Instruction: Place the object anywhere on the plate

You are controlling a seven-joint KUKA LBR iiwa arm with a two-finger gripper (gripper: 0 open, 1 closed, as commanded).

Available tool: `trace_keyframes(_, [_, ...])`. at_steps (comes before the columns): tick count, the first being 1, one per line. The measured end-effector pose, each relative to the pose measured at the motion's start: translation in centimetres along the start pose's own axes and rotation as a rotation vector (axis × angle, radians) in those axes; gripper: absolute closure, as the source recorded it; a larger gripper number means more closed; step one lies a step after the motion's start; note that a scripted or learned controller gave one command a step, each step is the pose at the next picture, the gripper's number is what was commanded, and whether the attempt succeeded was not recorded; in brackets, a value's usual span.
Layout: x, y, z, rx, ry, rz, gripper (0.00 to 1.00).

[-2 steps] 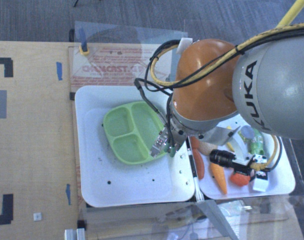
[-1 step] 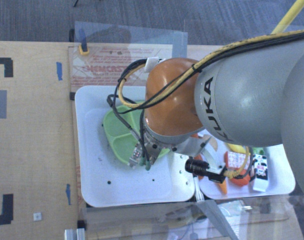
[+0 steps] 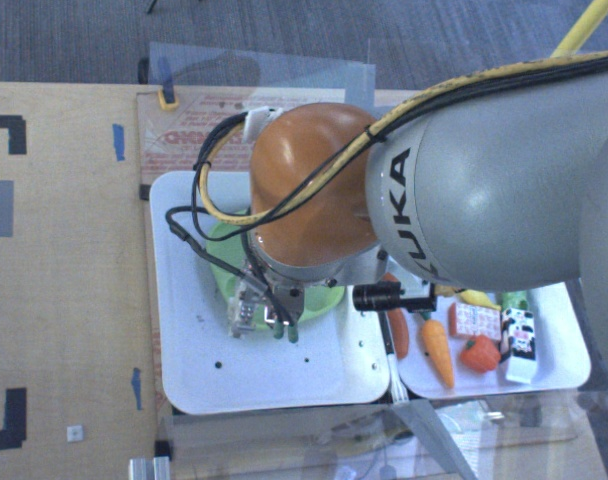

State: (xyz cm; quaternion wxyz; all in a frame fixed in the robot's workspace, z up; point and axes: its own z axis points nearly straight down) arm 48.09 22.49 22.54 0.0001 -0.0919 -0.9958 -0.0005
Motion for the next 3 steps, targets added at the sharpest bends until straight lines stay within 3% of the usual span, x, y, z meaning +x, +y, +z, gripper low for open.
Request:
trace_keyframes(1, [-0.2, -0.9, -2.2, -0.001, -0.001, -0.173, 1.00])
trace_keyframes(2, [-1.9, 0.4, -0.4, -0.001, -0.001, -0.158, 1.00])
trace_keyframes(3, [-6.0, 1.1, 0.4, 0.000, -0.001, 0.109, 1.00])
